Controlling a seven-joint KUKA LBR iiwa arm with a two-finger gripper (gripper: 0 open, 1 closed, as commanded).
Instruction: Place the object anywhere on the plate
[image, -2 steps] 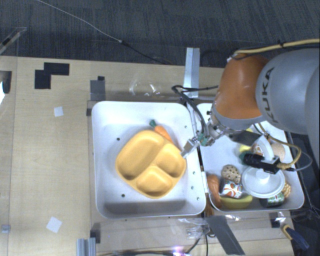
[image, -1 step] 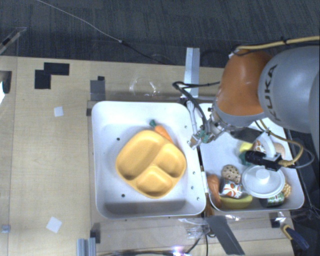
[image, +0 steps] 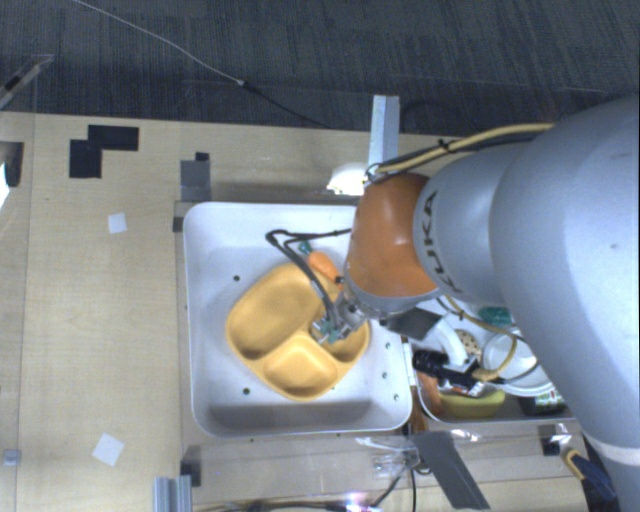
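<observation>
Carrot-orange object lies at the yellow plate's upper right rim, beside the arm. The gripper hovers over the plate; its opening I cannot tell. Release low, well inside a compartment.

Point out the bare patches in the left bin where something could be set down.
Bare floor runs along the left bin's left wall, beside the yellow plate, and along the near wall below it. The plate's left compartments are bare. Crowded: the plate's right edge, under the gripper, by the orange object.
</observation>
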